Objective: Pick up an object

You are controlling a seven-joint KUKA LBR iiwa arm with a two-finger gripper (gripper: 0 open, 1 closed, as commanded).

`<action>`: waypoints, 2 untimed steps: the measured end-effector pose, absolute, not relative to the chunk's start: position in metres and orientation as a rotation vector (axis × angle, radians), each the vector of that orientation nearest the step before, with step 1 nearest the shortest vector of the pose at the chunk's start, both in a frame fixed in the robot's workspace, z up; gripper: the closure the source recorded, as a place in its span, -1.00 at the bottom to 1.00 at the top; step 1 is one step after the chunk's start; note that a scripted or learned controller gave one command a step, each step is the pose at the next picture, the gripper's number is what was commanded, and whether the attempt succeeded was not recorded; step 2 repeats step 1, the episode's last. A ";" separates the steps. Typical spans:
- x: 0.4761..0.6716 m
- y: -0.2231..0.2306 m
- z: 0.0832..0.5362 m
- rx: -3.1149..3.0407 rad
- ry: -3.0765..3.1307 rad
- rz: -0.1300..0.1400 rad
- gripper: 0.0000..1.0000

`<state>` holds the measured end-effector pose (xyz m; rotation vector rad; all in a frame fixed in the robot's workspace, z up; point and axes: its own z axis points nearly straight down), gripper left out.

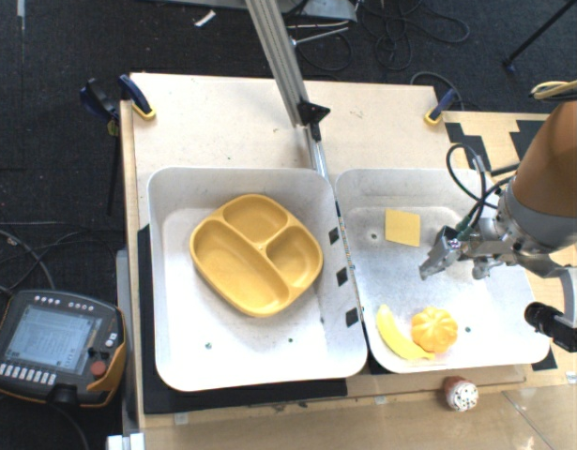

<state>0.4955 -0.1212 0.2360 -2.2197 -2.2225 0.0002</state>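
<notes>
In the right bin [513, 345] lie a flat yellow square [402, 227] at the back, a yellow banana-shaped piece [393, 335] at the front, and an orange round fruit [433, 329] touching that piece. My gripper [454, 268] hovers over the bin's middle, to the right of and below the square and above the fruit. It is open, with only bare bin floor between its fingers. The grey arm with its orange band [558, 157] comes in from the right.
The left bin [175, 345] holds a yellow divided plate [257, 252]. A slanted metal pole [280, 50] ends at the ridge between the bins. A small speckled ball [463, 395] lies on the bench in front of the right bin. A teach pendant [53, 345] sits at the left.
</notes>
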 end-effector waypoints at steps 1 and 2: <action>0.495 -0.121 0.236 -2.221 -2.222 0.000 -1.00; 0.495 -0.121 0.236 -2.221 -2.222 0.000 -1.00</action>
